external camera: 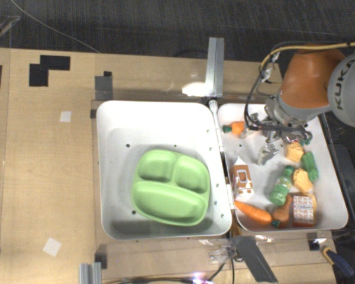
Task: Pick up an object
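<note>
**A:** Since nothing hangs from the arm [310, 78], I'd judge the pick not yet done. Start with the big things: what sits on the bench [41, 170]?

**B:** Two white bins. The left bin [115, 129] carries a green divided plate [172, 186] toward its near edge. The right bin [337, 209] holds the small goods: a carrot [253, 212] at the near left corner, a white carton [242, 178] along the left wall, a green bottle [281, 186] in the middle, a red-and-white packet [303, 209] near the near right corner.

**A:** And the pincer [271, 149]?

**B:** Low over the far half of the right bin. Whether it is released or clenched I cannot tell; I see no object caught in it.

**A:** Which object is closest?

**B:** A yellow piece [294, 152] just beside it toward the right wall, and a small orange piece [238, 127] near the far left corner. The grasp and the lift both look left to do.
</note>
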